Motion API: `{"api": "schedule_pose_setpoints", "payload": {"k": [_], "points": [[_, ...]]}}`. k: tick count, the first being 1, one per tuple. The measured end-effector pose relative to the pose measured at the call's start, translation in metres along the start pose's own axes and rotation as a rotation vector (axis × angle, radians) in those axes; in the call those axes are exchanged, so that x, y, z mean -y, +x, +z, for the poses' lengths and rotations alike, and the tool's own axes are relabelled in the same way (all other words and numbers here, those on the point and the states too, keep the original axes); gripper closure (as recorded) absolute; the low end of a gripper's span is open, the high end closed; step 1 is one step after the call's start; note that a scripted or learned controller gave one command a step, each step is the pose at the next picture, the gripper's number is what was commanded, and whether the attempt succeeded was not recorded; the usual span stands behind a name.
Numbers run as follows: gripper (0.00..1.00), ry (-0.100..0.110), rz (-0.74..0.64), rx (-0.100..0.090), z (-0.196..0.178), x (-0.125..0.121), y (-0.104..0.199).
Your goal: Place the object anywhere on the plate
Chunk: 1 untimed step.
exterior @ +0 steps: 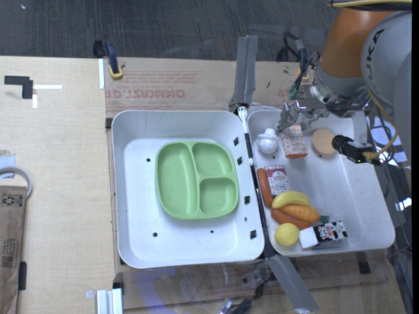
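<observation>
A green three-compartment plate [196,178] lies in the middle of the left white bin [131,195], with nothing on it. My gripper [289,118] hangs over the back left of the right bin [366,208], just above a small pink-red carton [295,142] and beside a white bulb-like item [267,140]. Nothing can be seen held in it. A round tan disc [323,142] lies right of the carton.
Toward the front of the right bin lie a red packet [275,175], a sausage [264,185], a banana [290,199], a carrot [301,212], a lemon [286,234] and a black-and-white box [324,233]. A grey divider [247,70] stands between the bins.
</observation>
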<state>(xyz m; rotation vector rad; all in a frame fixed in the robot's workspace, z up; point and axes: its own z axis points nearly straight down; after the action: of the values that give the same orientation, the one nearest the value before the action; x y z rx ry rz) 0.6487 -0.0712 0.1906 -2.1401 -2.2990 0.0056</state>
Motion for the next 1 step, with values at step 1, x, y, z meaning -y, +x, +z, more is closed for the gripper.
{"api": "schedule_pose_setpoints", "payload": {"k": [1], "points": [[1.0,-0.002,-0.353,-0.001,-0.0008,-0.0084,0.0785]]}}
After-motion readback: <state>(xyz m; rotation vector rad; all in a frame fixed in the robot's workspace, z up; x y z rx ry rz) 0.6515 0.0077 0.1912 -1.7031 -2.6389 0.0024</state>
